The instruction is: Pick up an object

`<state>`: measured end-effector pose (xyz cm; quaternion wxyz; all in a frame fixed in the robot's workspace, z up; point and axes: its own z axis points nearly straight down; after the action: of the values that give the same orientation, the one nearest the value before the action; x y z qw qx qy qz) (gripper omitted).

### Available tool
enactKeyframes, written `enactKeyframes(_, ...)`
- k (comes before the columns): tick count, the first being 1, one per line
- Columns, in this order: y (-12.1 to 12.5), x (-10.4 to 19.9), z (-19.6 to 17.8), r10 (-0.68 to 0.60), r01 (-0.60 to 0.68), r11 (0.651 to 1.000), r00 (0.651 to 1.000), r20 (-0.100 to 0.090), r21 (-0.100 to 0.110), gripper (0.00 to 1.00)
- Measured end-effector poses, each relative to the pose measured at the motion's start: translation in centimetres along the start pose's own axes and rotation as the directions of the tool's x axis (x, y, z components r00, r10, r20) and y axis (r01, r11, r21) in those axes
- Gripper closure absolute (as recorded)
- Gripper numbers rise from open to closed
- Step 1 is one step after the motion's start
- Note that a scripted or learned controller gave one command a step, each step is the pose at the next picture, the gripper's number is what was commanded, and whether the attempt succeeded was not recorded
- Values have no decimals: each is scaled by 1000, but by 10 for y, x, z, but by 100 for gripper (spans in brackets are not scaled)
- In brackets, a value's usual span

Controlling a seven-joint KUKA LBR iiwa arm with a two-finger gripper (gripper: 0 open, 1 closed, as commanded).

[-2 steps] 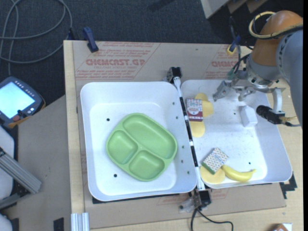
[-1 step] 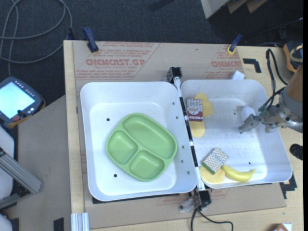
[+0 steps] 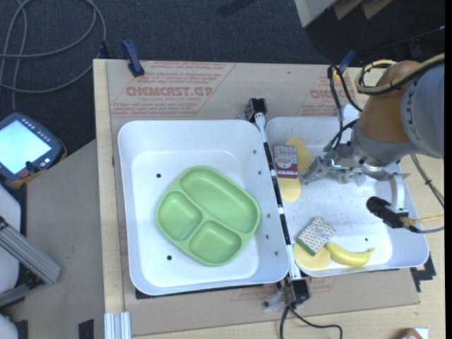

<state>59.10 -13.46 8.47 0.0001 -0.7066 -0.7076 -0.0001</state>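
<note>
In the right bin (image 3: pixel 406 256), a small red and white carton (image 3: pixel 284 159) lies by the left wall. A pale yellow piece (image 3: pixel 303 154) sits just right of it and another yellow piece (image 3: pixel 291 188) just below it. Near the front lie a green-patterned packet (image 3: pixel 316 234), a banana (image 3: pixel 350 255) and a yellow disc (image 3: pixel 309 259) partly under the packet. My gripper (image 3: pixel 316 171) hangs low over the bin's upper middle. Its tip is close to the right of the carton and the yellow pieces. Nothing shows held in it.
The left bin (image 3: pixel 141 161) holds a green divided plate (image 3: pixel 207 215). The grey arm with its orange band (image 3: pixel 385 115) comes in over the right bin's far right corner. A black divider clip (image 3: pixel 257 107) sits between the bins at the back.
</note>
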Motion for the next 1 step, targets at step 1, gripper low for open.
enactKeyframes(1,75,24,-6,1,-1,1000,1000,4,6,0)
